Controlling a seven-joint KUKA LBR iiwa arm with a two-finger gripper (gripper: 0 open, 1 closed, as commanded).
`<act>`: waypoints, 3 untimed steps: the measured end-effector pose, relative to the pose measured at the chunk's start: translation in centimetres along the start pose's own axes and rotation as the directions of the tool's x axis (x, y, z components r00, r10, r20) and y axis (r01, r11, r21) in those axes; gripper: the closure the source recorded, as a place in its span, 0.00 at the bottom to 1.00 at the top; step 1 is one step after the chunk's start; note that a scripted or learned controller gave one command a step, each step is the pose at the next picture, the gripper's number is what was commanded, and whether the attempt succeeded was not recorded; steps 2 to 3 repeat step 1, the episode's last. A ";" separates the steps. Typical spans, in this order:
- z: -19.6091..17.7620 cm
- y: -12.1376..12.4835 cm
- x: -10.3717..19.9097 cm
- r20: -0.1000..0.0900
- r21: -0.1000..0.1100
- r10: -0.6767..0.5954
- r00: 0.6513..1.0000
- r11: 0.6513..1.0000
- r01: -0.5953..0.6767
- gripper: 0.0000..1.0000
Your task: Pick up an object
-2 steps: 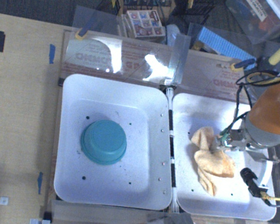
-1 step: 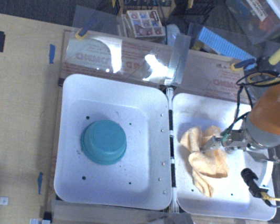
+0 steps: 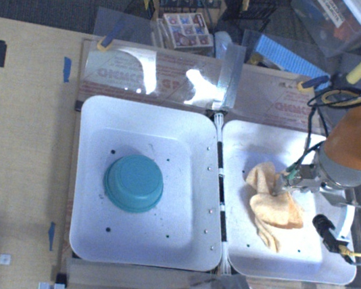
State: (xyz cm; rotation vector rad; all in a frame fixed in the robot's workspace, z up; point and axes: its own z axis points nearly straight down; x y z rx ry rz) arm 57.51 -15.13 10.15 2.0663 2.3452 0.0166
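A teal round bowl (image 3: 134,182) sits upside down in the middle of the left bin (image 3: 94,126). A tan crumpled cloth (image 3: 274,207) lies in the right bin (image 3: 249,145), spread from its centre toward the front. The arm, with its orange band (image 3: 359,139), reaches in from the right. My gripper (image 3: 282,183) is low over the cloth's upper part and touches the bunched fabric there. The cloth rests on the bin floor.
A divider wall (image 3: 219,181) runs between the two bins. A black cable and connector (image 3: 327,232) hang beside the wrist at the right bin's right side. Clear panels and boxes stand behind the bins.
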 end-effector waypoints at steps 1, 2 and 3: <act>-8.3 6.3 5.9 -0.007 0.016 -0.166 0.986 0.986 0.166 1.00; -8.3 6.3 5.9 -0.007 0.016 -0.166 0.986 0.986 0.166 1.00; -8.3 6.3 5.9 -0.007 0.016 -0.166 0.986 0.986 0.166 1.00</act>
